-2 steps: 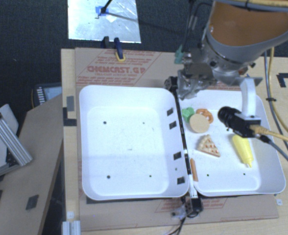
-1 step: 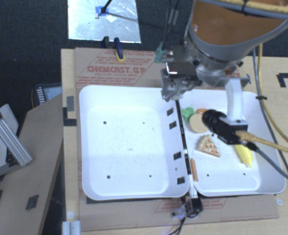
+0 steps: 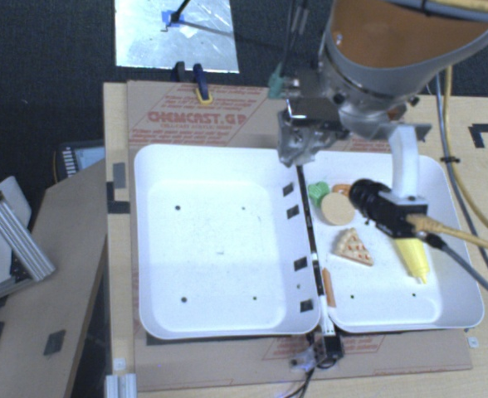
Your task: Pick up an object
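Observation:
The right bin (image 3: 451,305) holds several small things. A green piece (image 3: 318,192) lies at its back left, touching a round tan disc (image 3: 338,210). A pizza-slice toy (image 3: 353,248) lies just in front of the disc. Toward the right is a yellow pointed item (image 3: 414,259), and a thin orange stick (image 3: 329,288) lies along the bin's left wall. My gripper (image 3: 299,149) hangs from the grey and orange arm over the back end of the divider between the two bins, just left of and behind the green piece. I see nothing held in it.
The left bin (image 3: 157,305) sits beside the right one, both on a cardboard sheet (image 3: 186,116). A black fitting (image 3: 383,206) on a white post, with a yellow cable, reaches over the right bin next to the disc. A shiny plate (image 3: 176,23) lies behind the bins.

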Controlling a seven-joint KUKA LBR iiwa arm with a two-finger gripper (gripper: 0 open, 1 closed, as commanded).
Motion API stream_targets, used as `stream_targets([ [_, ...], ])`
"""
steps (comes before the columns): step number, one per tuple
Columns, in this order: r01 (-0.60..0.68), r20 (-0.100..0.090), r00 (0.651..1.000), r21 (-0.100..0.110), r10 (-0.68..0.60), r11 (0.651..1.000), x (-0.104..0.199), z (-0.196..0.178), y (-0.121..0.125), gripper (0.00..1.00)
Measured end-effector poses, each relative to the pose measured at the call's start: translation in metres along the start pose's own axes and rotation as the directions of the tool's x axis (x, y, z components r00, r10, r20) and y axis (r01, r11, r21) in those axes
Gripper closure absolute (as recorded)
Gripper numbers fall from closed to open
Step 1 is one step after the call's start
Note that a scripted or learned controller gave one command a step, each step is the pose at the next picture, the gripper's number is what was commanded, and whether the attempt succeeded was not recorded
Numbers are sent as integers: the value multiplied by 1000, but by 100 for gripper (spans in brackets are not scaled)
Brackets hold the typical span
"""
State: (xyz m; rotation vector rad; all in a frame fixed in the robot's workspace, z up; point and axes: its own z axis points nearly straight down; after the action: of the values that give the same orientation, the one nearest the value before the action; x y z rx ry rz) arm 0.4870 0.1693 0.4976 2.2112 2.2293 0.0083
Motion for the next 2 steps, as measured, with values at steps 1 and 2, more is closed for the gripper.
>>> stream_targets([
  [1,-1,-1,1000,0,1,1000,41,-39,0,100],
  [2,-6,2,1000,3,6,1000,65,-36,61,100],
])
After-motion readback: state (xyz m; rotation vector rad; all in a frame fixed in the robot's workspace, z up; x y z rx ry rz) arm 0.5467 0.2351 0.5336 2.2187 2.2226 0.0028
